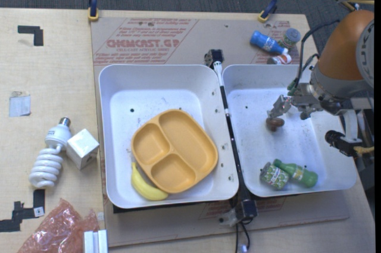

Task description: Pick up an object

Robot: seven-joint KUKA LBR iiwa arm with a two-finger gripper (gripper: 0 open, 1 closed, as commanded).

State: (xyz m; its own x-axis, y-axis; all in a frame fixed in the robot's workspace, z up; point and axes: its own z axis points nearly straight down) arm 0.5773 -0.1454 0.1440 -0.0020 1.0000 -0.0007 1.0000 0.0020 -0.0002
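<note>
1. While poised over the right bin (333, 183), claw (278, 113) hangs just above a small brown object (275, 124), at or near contact.
2. Finger spacing: cannot be judged from this angle; object not confirmed between them.
3. Recommended: centre claw directly over brown object, descend vertically, clamp only once both sides are straddled.
4. Below the claw, toward the bin's near wall: 1 green bottle (297, 173) and 1 green packet (273, 176), well apart; no interference expected.
5. Left of claw, past the divider: yellow tray (174, 150) over a banana (144, 185); avoid.
6. Lift slowly and verify hold.
</note>
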